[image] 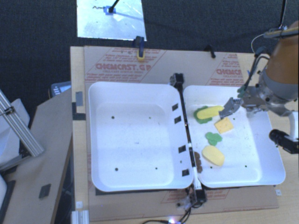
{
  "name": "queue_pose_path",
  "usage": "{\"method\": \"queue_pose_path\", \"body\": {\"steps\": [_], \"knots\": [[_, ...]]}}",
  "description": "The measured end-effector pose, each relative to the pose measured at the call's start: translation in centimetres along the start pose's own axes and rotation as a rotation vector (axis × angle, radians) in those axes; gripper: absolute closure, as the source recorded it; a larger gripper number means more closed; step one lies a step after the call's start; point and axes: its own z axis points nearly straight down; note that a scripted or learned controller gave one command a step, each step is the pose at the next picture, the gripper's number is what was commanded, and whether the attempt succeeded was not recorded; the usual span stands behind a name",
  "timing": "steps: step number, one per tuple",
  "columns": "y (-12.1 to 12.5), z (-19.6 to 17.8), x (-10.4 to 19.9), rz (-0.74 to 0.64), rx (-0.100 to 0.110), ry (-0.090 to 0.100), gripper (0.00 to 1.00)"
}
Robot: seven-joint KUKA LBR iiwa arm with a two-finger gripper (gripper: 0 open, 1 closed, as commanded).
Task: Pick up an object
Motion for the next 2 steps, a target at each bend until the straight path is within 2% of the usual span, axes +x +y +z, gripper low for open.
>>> {"method": "queue_pose_path", "body": {"steps": [1,2], "knots": [[0.1,-1.1,0.0,-0.002,-0.003,0.000,1.00],[-2.7,10.5,0.9,0.002,0.012,0.003,1.00]]}}
